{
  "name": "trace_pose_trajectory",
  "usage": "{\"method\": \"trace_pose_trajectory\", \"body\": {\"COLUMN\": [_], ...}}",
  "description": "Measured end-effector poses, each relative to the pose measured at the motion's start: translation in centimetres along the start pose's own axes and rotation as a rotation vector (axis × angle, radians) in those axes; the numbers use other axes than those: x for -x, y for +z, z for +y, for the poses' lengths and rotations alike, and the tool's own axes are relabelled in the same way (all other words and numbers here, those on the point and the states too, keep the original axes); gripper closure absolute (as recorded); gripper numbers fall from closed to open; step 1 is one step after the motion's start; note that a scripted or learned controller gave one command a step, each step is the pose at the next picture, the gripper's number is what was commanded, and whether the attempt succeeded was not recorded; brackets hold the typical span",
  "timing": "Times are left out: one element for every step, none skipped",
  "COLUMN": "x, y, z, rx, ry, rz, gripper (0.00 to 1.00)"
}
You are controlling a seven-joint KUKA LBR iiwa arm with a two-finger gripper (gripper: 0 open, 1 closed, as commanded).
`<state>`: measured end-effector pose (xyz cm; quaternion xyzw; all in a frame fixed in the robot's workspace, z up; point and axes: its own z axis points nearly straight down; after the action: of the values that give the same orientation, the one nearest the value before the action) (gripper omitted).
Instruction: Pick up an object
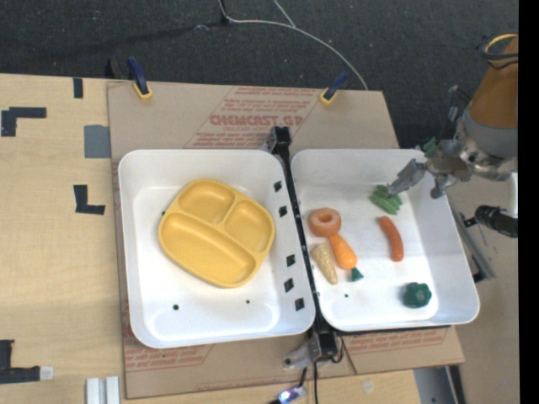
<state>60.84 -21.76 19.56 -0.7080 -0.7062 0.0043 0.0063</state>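
Pincer [418,178]: state, cannot tell.
Nearest thing: flat light-green plastic leaf piece [386,199], just beside its tip, lower left.
Long axis: running roughly left-right.

Two white bins [135,251] [446,251] carried, in all, one yellow divided plate [217,231], one orange ring [324,220], one carrot [342,250], one corn cob [325,262], one sausage [391,237], and two green pieces [386,199] [416,295].
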Motion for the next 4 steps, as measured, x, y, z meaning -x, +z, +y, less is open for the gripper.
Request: {"method": "trace_pose_trajectory", "body": {"x": [0.0,-0.9,-1.5,-1.5], "y": [-0.8,4.4,10.8,11.0], "z": [0.3,-0.4,-0.4,-0.3], "rx": [0.013,0.009,0.008,0.016], "ry": [-0.004,-0.004,-0.005,-0.005], "rz": [-0.003,-0.002,-0.002,-0.006], "gripper": [0.0,0.0,0.0,0.0]}}
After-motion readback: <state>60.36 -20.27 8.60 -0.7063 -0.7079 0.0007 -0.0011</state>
